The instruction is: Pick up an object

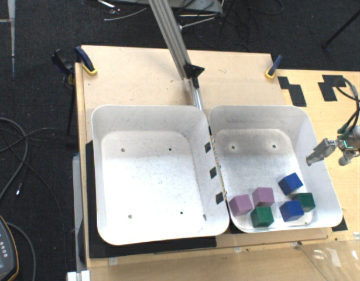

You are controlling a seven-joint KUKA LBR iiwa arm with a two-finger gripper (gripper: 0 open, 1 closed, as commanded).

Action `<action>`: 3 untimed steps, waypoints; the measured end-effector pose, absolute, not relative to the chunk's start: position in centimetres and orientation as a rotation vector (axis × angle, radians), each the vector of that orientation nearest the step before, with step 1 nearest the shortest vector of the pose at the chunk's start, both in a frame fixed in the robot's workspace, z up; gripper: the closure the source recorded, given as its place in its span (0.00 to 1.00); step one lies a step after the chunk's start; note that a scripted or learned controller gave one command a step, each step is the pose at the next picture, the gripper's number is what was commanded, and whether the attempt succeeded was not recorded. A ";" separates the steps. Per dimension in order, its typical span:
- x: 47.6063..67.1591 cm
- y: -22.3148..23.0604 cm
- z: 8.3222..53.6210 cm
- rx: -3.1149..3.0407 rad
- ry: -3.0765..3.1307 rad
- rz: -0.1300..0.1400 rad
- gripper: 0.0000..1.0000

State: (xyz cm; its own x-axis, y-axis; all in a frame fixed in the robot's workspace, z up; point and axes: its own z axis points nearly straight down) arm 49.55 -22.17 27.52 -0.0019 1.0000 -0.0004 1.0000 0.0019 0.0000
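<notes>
gripper [327, 150] is seen at the right rim of the right bin [259, 119], about level with the bin's middle, at the frame's right side. little of the arm is caught. whether the tool is parted or closed cannot be told; the part in view is small and blurred. nothing is seen held by it.

six cubes are gathered in the near right corner of the right bin. upper blue cube [291, 182] lies nearest the gripper, below it and a little left in the view, near but apart. dark green cube [307, 201] sits just below that one, close to the bin's right wall. lower blue cube [291, 209] is touching or just beside the dark green one. two purple cubes [252, 200] lie side by side further left, with a green cube [262, 216] just below them, close to the near wall.

left bin [150, 174] is noted alongside, well apart from the tool.

relation judged to matter: the cluster lies toward the near edge of the bench from the gripper and slightly inward from the right wall, so the approach is judged to call for travel toward the near corner, then a descent. the upper blue cube is judged the likeliest target, being closest and standing free of its neighbours. wall crowding is judged a risk for the dark green cube.
</notes>
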 end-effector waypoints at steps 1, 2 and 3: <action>49.5 -22.4 13.7 2.228 2.225 -0.005 0.00; 50.5 -21.3 9.4 2.219 2.223 -0.001 0.00; 55.3 -21.8 9.6 2.213 2.223 0.003 0.00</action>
State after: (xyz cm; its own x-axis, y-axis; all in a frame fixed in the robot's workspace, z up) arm 55.28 -21.75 9.58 -0.0042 1.0000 -0.0023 1.0000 0.0042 0.0049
